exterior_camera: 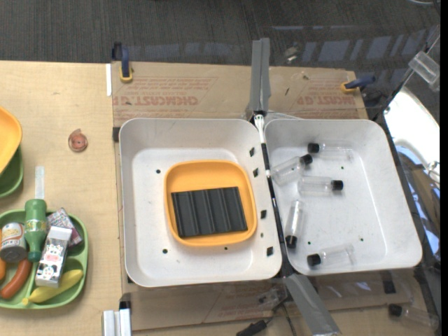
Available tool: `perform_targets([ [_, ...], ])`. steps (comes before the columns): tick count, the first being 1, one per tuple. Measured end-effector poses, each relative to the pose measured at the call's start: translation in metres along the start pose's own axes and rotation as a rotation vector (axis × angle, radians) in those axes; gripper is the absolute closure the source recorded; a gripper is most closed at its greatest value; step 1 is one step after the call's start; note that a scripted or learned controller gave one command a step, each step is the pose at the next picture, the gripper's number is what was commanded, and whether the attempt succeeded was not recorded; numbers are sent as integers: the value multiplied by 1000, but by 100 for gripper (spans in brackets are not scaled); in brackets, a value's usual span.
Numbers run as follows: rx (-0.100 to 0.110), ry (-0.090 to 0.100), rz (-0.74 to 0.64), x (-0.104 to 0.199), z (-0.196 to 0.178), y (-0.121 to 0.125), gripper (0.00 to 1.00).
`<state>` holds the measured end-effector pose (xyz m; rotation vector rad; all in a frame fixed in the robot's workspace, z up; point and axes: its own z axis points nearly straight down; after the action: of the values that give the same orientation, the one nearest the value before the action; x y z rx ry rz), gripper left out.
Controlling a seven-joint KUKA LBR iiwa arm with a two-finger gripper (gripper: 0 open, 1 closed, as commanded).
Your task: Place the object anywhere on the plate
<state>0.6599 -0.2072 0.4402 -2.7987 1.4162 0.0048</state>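
— Five clear vials (pixel 320 185) with black caps lie scattered in the right bin (pixel 392 208), right of centre in the frame; none is on the yellow plate (pixel 210 177) in the left bin (pixel 140 208).

— And the gripper?

— Can't tell its state — so the pick has yet to start, I judge.

— How to do it well?

— Take the vial near mid-bin, well apart from the others, across its barrel — round plastic may roll. Then set it down on the dark ribbed insert (pixel 209 211) at the plate's middle.

— Anything hard to read?

— The vials are transparent against white, so their outlines fade. The one at the upper left of that bin lies close to the wall.
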Motion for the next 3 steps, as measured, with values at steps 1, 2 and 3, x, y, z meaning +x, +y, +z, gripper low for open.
perform_targets([
  [1,0,2,-370,-1,0,-1,100],
  [2,1,2,-739,10,0,7,100],
  [3,2,3,-741,10,-1,6,100],
])
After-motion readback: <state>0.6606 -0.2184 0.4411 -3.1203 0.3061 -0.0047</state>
